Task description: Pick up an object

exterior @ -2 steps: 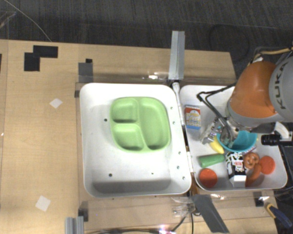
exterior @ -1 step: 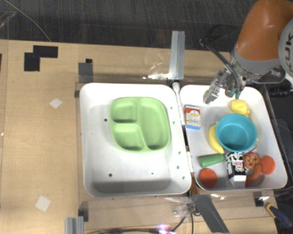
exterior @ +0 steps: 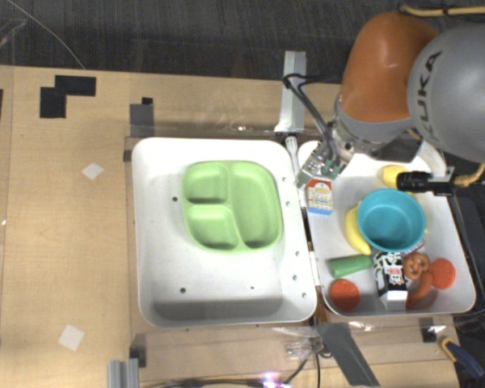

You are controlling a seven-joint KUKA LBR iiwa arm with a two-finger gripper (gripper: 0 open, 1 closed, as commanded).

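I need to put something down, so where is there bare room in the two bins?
Left bin: bare floor all round the green tray, widest along the near wall and the left wall. Right bin is crowded: carton, teal bowl, banana, green stick, red ball, toys. The arm overhangs its far end.

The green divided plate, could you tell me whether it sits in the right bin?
No, the green divided plate lies in the left bin.
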